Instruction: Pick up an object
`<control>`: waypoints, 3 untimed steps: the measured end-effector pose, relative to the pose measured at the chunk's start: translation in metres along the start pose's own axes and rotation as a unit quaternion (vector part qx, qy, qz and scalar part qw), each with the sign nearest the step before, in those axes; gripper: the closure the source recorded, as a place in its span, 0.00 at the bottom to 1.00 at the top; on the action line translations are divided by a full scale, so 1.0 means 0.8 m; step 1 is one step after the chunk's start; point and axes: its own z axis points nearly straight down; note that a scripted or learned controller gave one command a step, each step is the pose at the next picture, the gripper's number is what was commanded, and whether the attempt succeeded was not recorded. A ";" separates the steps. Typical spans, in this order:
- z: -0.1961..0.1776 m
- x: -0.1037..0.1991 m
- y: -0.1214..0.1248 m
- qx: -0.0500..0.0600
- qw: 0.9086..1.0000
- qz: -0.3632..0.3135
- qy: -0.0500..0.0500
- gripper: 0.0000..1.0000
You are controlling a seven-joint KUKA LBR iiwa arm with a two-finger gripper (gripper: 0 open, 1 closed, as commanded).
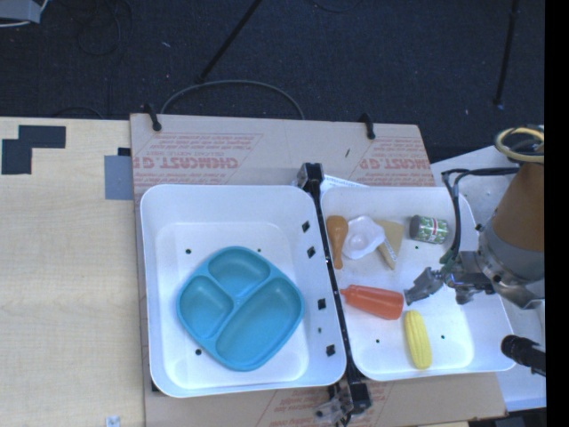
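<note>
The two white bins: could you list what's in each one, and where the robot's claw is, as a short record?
left bin: blue divided plate
right bin: red-orange carrot-like toy, yellow corn cob, small green-labelled can, orange cone-shaped piece, white piece
gripper: low over the right bin, just right of the red-orange toy
held: nothing seen between the fingers

Arm [520,229] cut off at right edge.

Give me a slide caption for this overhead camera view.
Grey arm's hand hovers over right white bin near orange plastic carrot and yellow plastic corn cob.
</note>
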 end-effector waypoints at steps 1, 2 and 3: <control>-0.008 0.000 0.003 -0.007 1.000 -0.001 -0.001 0.00; 0.049 0.008 0.007 -0.003 1.000 -0.002 0.000 0.00; 0.127 0.016 0.011 -0.003 1.000 -0.002 0.000 0.00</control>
